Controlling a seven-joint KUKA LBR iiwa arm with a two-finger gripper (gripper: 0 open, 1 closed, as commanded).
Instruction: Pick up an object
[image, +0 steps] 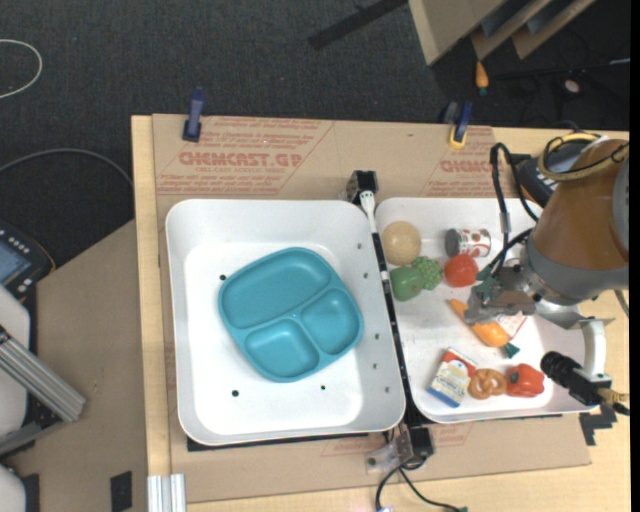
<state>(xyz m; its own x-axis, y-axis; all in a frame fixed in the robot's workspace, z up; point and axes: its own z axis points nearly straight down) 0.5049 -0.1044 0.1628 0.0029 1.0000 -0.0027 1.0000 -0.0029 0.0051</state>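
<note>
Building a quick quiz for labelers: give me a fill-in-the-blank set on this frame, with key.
1. The blue divided plate lies in the ____ bin.
2. The plate has ____ compartments.
3. The claw hangs over the ____ bin, close above an orange toy.
4. The green broccoli toy lies right below a round ____ ball.

Missing words: left; three; right; beige

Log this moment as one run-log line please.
phase: reaching | tool: low in right bin, over orange item | left bin: blue divided plate
</note>
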